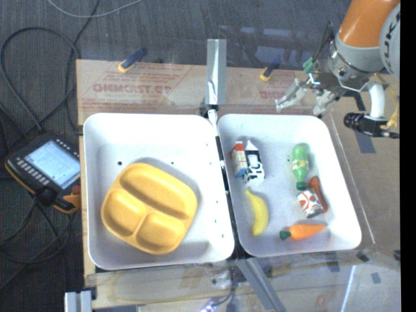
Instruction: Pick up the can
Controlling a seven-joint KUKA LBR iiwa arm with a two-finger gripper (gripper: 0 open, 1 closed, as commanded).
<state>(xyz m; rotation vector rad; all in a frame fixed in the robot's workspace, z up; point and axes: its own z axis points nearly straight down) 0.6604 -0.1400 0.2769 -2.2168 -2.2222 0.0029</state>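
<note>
- We see the can (311, 203) as a short red-and-white tin lying tipped on its side, its pale end facing the lower left, near the right wall of the right bin (338, 149).
- It is hemmed in: a green bottle (300, 163) lies just above it, a thin reddish-brown item (318, 189) we cannot identify touches its upper right side, and a carrot (303, 231) lies just below it, green top pointing left.
- Further left in the same bin we find a banana (258, 212) and, above it, a small black-and-white carton (254, 164) beside a small red-and-white object (240, 157).
- The left bin (97, 149) holds a yellow divided tray (150, 207), well apart from the can.
- The pincer (303, 94) hangs over the far rim of the right bin, well apart from the can; its pale fingers (288, 99) are spread apart, with nothing between them.
- The arm's orange band (367, 15) shows at the upper right.
- On the floor left of the worktop (143, 86) lies a handheld controller (47, 169) with a lit screen.
</note>
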